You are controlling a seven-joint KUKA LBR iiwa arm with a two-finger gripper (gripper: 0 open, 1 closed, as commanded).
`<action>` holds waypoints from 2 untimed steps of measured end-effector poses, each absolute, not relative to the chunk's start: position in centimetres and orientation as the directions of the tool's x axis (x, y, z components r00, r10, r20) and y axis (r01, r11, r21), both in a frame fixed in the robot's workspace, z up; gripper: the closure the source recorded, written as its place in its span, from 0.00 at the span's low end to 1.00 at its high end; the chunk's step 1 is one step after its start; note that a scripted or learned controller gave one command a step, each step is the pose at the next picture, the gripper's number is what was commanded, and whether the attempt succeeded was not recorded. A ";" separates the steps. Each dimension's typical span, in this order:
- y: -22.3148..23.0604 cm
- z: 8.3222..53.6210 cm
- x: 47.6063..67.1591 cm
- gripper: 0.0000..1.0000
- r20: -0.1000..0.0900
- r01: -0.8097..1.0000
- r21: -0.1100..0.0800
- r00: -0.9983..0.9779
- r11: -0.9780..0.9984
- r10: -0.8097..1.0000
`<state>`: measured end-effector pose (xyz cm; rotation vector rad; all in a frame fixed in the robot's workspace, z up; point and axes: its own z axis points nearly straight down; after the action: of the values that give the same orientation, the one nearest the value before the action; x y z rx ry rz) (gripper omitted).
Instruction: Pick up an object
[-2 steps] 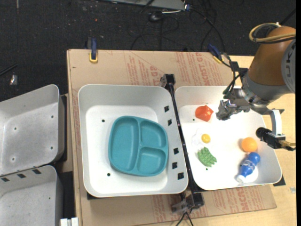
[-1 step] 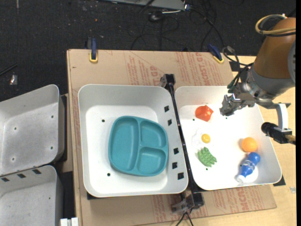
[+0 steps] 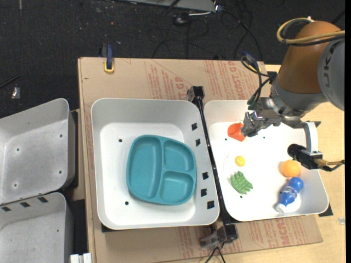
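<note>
- Gripper (image 3: 249,129) seen low in right bin (image 3: 219,147), at its upper-left part; finger state can't be told, tips hidden under wrist body.
- Red-orange obj (image 3: 235,131) lies on right bin floor just beside/touching gripper tip on its left; not seen betw fingers, so no hold is claimed.
- Small yellow obj (image 3: 239,160) placed below red one, apart from it.
- Green leafy obj (image 3: 241,182) found just below yellow obj, nr bin's lower left.
- Orange ball (image 3: 290,169) set at right side of bin, next to a black fitting.
- Blue-white bottle (image 3: 289,194) lies tilted just under orange ball, nr lower-right corner.
- Left bin (image 3: 109,119) is occupied by teal divided plate (image 3: 162,170), 3 compartments, approx centred.
- Both bins rest on cardboard sheet (image 3: 153,75); arm w/ orange band (image 3: 307,53) enters from upper right.
</note>
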<state>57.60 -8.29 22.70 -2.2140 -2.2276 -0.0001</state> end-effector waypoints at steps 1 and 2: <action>-3.9 22.9 57.7 1.00 0.002 1.000 -0.001 -0.007 0.007 1.000; 0.8 23.6 58.1 1.00 0.001 1.000 0.001 -0.007 0.007 1.000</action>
<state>58.12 0.80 23.56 -2.2133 -2.2294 -0.0012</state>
